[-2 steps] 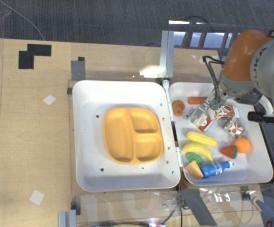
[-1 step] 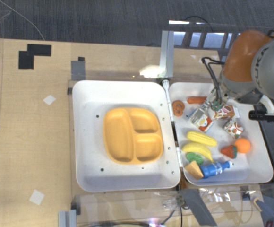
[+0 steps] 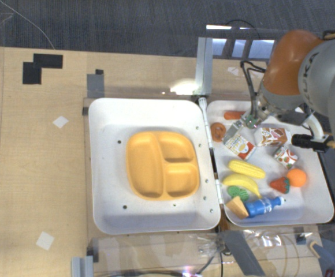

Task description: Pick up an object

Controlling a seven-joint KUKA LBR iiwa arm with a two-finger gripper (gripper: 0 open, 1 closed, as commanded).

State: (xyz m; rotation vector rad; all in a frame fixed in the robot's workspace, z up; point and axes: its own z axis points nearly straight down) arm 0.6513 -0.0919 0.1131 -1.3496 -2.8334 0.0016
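The right bin [image 3: 323, 203] holds several toy foods. Among them are a white and red carton [image 3: 244, 148], a yellow corn cob [image 3: 247, 168], a banana [image 3: 241, 183], an orange [image 3: 297, 178], a strawberry [image 3: 280, 184] and a blue bottle [image 3: 264, 206]. My gripper [image 3: 237, 130] hangs low over the bin's upper left part, just above the carton's top edge and to the right of a brown ring-shaped piece [image 3: 218, 131]. The view shows nothing held in it.
The left bin [image 3: 107, 154] holds a yellow divided plate [image 3: 162, 164]. Two small printed boxes [image 3: 271, 135] [image 3: 285, 154] lie right of the gripper, and a red sausage-like piece [image 3: 234, 115] lies behind it. The arm's orange band [image 3: 286, 62] and grey body cover the bin's far right corner.
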